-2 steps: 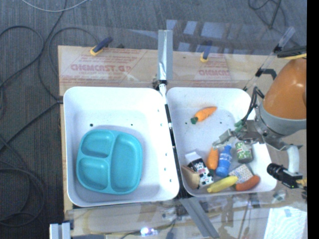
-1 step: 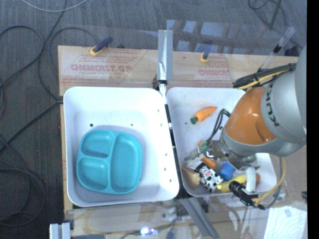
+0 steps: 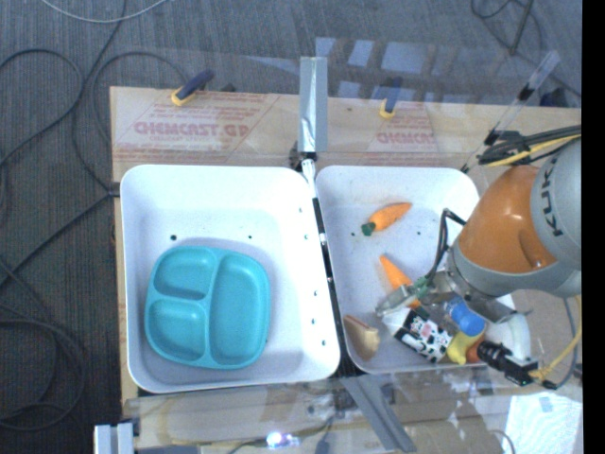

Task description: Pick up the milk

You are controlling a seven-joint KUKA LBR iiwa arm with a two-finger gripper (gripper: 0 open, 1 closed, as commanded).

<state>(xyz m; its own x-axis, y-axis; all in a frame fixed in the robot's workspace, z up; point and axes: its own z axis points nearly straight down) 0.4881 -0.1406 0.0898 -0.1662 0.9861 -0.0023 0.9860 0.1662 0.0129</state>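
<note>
The milk (image 3: 423,335) is a small carton with black-and-white cow patches. It lies on its side near the front edge of the right bin (image 3: 416,187). My gripper (image 3: 413,301) hangs low in that bin, just above and behind the carton, at the end of the grey arm with the orange band (image 3: 506,220). The carton rests on the bin floor, and the view does not show whether the gripper touches it.
In the right bin an orange carrot (image 3: 388,216) lies toward the back and a second carrot (image 3: 394,270) lies beside the gripper. A tan piece (image 3: 362,332), a blue piece (image 3: 467,318) and a yellow piece (image 3: 458,351) crowd the milk. A teal divided plate (image 3: 208,304) sits in the left bin (image 3: 189,183).
</note>
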